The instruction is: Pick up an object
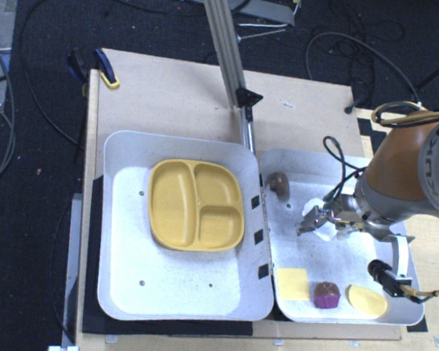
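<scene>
nothing lifted yet, gripper low over the right bin

seen at centre right of the frame: grey kuka arm with an orange band (410, 165), reaching in from the right edge and bending down into the shallow white right bin (317, 253). two-finger gripper (318, 220) hanging low over the bin's upper middle, metal tips pointing left, something small and white just beside them that cannot be made out. impossible to tell from this angle how the gripper is set, released or clenched; nothing clearly seen grasped.

candidates for picking, all resting on the bin floor: a small brown rounded object (280, 185) near the upper left corner of the right bin, left of and a little above the gripper, near but apart; a flat pale yellow square piece (293, 283) along the lower edge; a small purple lumpy object (326, 295) just right of it; a pale yellow oval piece (367, 301) toward the lower right corner. the three lower items well apart from the gripper.

in the shallow white left bin (115, 261), at centre left of the frame: a yellow plastic divided plate (197, 205), untouched.

judged as early or mid-attempt: approach made, no object raised. left to do: settle on a target, likely the brown one as nearest, close on it, lift clear of the bin.
</scene>
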Controlling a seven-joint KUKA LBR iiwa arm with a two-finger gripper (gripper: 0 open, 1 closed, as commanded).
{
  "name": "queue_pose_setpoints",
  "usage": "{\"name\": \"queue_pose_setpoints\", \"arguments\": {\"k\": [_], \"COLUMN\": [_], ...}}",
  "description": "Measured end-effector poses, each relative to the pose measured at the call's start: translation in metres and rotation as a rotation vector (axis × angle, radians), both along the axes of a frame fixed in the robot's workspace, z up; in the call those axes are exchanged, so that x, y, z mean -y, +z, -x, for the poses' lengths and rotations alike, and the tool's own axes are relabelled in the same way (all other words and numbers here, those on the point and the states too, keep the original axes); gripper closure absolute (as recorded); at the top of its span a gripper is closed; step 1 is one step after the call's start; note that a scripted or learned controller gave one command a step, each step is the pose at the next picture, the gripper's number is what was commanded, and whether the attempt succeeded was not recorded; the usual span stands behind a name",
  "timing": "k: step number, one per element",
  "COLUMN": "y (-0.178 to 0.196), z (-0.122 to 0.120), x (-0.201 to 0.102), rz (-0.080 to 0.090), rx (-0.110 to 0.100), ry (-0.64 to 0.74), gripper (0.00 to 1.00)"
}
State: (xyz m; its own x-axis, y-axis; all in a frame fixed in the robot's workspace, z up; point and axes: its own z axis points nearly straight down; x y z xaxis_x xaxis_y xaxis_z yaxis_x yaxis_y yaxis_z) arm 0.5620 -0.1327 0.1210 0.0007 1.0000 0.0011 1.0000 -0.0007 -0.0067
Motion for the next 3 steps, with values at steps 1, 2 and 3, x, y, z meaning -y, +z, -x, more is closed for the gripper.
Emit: {"name": "queue_pose_setpoints", "arguments": {"k": [1,2,3], "y": [-0.027,-0.016,0.040], "z": [-0.001,-0.002,-0.005], "x": [0.000,0.001,0.011], "rz": [0.002,0.005,0.003], "rx": [0.009,0.014,0.013], "ry": [0.000,-0.002,-0.001], "gripper": [0.00,1.00,1.00]}}
